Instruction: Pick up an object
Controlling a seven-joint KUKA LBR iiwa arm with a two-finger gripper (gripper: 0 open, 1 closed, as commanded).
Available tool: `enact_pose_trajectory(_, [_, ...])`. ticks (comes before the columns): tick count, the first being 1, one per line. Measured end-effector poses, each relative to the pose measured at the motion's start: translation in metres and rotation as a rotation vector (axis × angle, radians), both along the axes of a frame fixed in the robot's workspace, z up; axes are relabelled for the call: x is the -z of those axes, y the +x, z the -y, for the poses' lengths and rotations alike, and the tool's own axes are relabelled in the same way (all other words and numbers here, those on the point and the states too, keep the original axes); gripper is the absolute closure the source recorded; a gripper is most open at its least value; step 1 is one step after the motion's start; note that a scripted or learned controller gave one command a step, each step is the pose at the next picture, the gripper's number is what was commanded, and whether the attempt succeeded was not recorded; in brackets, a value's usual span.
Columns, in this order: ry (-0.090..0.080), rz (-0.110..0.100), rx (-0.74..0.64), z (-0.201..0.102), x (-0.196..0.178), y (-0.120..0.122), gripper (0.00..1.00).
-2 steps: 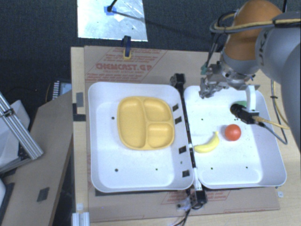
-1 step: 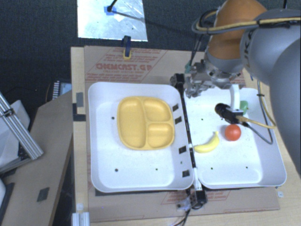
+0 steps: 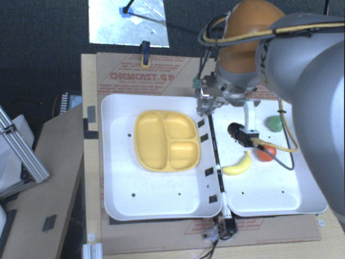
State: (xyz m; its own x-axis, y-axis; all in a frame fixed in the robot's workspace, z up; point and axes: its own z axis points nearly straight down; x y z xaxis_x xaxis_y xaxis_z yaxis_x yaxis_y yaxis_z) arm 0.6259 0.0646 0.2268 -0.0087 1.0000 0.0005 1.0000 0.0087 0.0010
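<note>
Grey arm is poising its gripper over the seam between two shallow white bins.
Yellow divided plastic plate is lying left; yellow banana, red ball and green lump are lying right. Whether the gripper is open, I cannot tell. Descending here is risking a rim strike.

Grey arm, orange band, thin yellow cables
</note>
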Motion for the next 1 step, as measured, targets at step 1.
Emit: enact_pose_trajectory(1, [0.001, 0.0, 0.0, -0.0438, 0.003, -0.0028, 1.0])
